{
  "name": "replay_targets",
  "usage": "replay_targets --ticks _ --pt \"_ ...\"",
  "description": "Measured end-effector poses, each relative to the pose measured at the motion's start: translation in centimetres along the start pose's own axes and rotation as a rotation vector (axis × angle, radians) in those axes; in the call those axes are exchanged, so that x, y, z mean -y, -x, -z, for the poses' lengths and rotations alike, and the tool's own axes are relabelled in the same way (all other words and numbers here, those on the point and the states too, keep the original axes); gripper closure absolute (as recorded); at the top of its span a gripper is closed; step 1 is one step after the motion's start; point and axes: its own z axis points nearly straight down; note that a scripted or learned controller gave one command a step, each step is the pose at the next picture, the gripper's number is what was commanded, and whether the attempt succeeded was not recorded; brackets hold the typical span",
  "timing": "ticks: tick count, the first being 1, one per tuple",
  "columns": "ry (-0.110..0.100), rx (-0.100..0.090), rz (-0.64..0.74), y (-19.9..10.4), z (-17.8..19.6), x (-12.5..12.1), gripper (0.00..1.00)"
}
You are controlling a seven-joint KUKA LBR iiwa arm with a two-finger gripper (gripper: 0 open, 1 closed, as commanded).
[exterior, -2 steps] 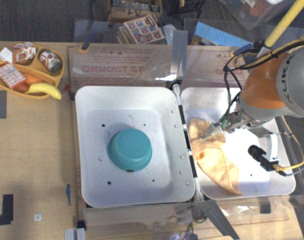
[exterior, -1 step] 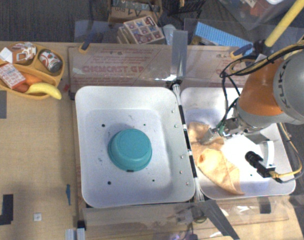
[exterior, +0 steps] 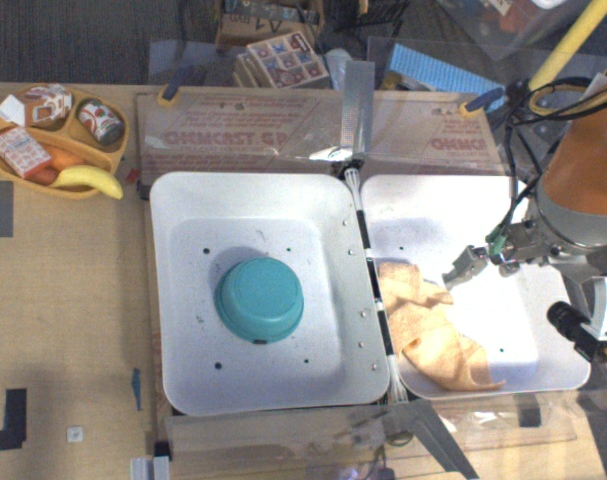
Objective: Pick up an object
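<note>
Well to the left of the jaws, we see a teal bowl (exterior: 260,299) upside down in the left bin (exterior: 183,218); just below and left of them, a crumpled tan cloth (exterior: 430,330) lies in the right bin (exterior: 543,368). The gripper (exterior: 461,266) hangs over the cloth, jaws slightly apart and empty; we judge this the approach, with a descent and squeeze needed next

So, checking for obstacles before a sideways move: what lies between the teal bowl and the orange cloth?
In the camera view, bare white bin floor, then the two bins' adjoining rims, lie between the round teal bowl and the crumpled orange cloth.
</note>
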Motion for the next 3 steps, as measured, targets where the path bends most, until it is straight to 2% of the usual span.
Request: replay_targets --ticks 1,2,3 --pt "-0.001 0.000 -0.033 1.0 -7.7 -5.2 0.00" --pt "0.012 0.001 0.057 1.5 -13.2 -3.9 0.00" --pt "0.004 0.002 0.433 0.2 -11.6 -5.3 0.00"
